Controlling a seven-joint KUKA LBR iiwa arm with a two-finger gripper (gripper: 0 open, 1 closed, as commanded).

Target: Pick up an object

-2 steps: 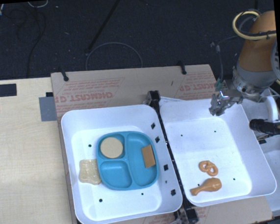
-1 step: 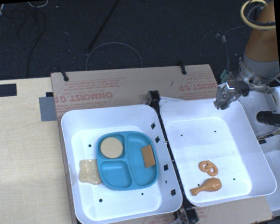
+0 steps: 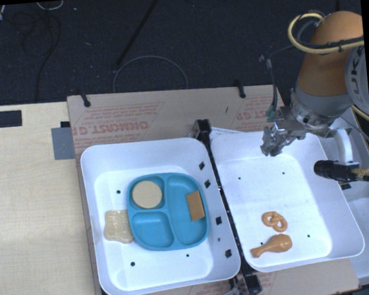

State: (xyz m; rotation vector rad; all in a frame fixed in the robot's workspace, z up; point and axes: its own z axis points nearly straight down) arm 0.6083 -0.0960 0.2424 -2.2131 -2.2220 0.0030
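Nearest the camera, drumstick [image 3: 272, 246] lies in right bin [image 3: 349, 238], long axis roughly crosswise; pretzel [image 3: 274, 220] just behind it. Left bin [image 3: 102, 164] carries blue tray [image 3: 166, 211]. Claw [image 3: 272, 143] hangs over right bin's far edge, well apart from both; its opening cannot be judged.

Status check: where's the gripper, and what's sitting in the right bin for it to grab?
Gripper above right bin's far edge, nothing seen held. Pretzel and drumstick lie near front, untouched. Path between clear.
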